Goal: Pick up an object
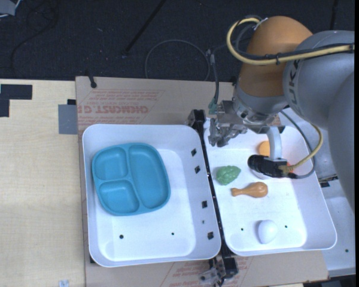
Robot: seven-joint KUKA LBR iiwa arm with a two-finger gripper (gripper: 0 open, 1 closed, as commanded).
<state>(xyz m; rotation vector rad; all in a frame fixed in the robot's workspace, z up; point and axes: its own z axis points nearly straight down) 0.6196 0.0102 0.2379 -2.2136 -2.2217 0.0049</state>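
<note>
Closest to camera: white egg-shaped piece (266, 231), well camera-side of gripper (221, 139) and off toward the arm's side. Lying free, touching nothing.

Step in hand, by the look of it: approach. Poised at the far corner of the bin under the gripper (299, 211), close to the divider. Nothing seen in the grasp. Gripper opening: cannot tell from this angle. Height above the floor of the bin: also unclear.

Candidate targets, all in that same bin:
- green lump (228, 174): nearest, just camera-side of the gripper.
- tan drumstick-shaped toy (250, 190): a little past the green lump, near it but apart.
- orange piece (263, 147): beside the gripper on the arm's side, partly hidden.
- egg-shaped piece: farthest of the four.

Next move, as a judgement: pick the green lump. Needs a short shift toward the camera, centring over it, then straight descent and closing. Soft-looking, irregular shape, so probably forgiving. Drumstick close enough to get nudged if off-centre.

Count: two bins; four loose pieces, one of each kind; one blue divided plate (130, 178) with three compartments, across the divider from the gripper in the other bin (167, 238).
</note>
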